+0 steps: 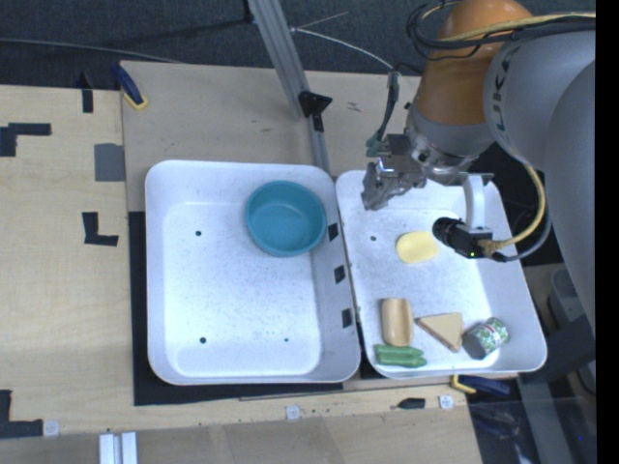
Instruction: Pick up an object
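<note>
While the grey arm [522, 75] with its glossy orange band reaches in from the right, the gripper [379, 193] hangs over the upper left corner of the right bin [440, 288], close to the rim that meets the left bin [174, 288]. Its dark metal fingers point down and to the left; nothing is seen between them, and whether they are parted or closed cannot be told from this angle.

Both bins are shallow, white, rounded at the corners, with a faintly speckled floor. In the left one a smooth round teal bowl [284, 217] sits near the upper right corner, open side up.

The right bin holds the small pieces. A soft-looking, pale yellow oval object [418, 247] lies near the middle, just below and right of the gripper and apart from it. Along the near edge sit a tan, rounded cylinder like a bread roll [395, 320], a flat green bean-shaped piece [400, 357] touching its lower end, a tan wedge [442, 330] just beside the roll, and a crinkled, shiny foil-like lump [486, 337] by the right corner.

A slanted metal bar [280, 46] crosses the bench above the bins.
</note>
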Controlling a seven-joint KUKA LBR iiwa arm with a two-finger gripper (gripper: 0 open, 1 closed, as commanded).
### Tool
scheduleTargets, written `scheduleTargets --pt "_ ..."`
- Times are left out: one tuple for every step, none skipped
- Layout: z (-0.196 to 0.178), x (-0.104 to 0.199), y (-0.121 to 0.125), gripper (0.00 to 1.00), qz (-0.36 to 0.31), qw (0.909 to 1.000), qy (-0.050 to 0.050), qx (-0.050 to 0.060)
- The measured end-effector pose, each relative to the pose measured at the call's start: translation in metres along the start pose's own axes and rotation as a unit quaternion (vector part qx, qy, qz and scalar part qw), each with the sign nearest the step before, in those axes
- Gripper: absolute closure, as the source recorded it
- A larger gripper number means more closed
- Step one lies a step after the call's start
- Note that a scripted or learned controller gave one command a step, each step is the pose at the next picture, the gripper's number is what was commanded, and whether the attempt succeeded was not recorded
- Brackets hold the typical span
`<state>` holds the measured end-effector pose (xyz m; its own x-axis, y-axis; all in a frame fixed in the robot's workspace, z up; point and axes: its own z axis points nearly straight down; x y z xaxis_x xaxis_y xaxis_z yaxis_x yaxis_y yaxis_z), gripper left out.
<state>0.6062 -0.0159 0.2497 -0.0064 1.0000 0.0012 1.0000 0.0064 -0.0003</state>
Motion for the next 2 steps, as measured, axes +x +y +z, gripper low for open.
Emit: scheduleTargets --pt "-0.003 0.049 0.017 1.00 0.000 1.0000 0.000 0.000" --pt "0.016 0.105 0.037 1.00 0.000 1.0000 -0.001 0.001"
